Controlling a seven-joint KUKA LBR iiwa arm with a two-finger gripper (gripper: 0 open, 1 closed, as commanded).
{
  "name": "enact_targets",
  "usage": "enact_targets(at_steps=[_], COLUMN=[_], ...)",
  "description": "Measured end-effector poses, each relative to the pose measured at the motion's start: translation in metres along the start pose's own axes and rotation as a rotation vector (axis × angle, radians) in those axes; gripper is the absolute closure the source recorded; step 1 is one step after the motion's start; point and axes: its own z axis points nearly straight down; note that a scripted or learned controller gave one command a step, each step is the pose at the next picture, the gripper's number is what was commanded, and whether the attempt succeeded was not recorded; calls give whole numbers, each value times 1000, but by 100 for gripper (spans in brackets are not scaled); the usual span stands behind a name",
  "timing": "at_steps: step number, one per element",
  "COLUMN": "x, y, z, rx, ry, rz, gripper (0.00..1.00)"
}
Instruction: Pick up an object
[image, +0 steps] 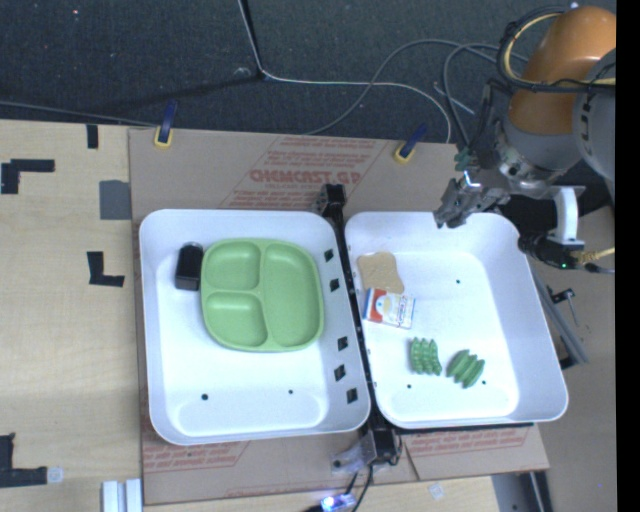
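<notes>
From the overhead camera you have the arm (560, 70) coming in at the upper right, its orange band above the wrist, with the gripper (455, 210) hanging over the far rim of the right bin (520, 330). The tool looks dark and small from here, and you cannot tell how it is set; nothing shows in its grasp.

Inside the right bin, you'll find four things toward its left and middle. A tan, cardboard-coloured piece (380, 270) lies near the bin's left wall, and a small red-and-white packet (388, 308) sits just below it, touching or nearly touching its lower edge. Further toward you lie two green ridged pieces: one squarish (425, 356), the other longer and tilted (465, 367), just beside each other but apart. All of them are well apart from the gripper.

In the left bin (170, 390) a light green divided plate (263, 295) with three compartments lies flat, filling much of the upper half. A small black block (188, 266) sits just beside the plate's left edge, possibly touching it.

Both bins rest on a brown cardboard sheet (300, 170) held by two clips (163, 133) at its far edge.
</notes>
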Motion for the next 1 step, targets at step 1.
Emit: enact_targets(at_steps=[1], x=[51], y=[-18], z=[-6], rx=[6], ry=[2], rz=[-4], gripper=[100])
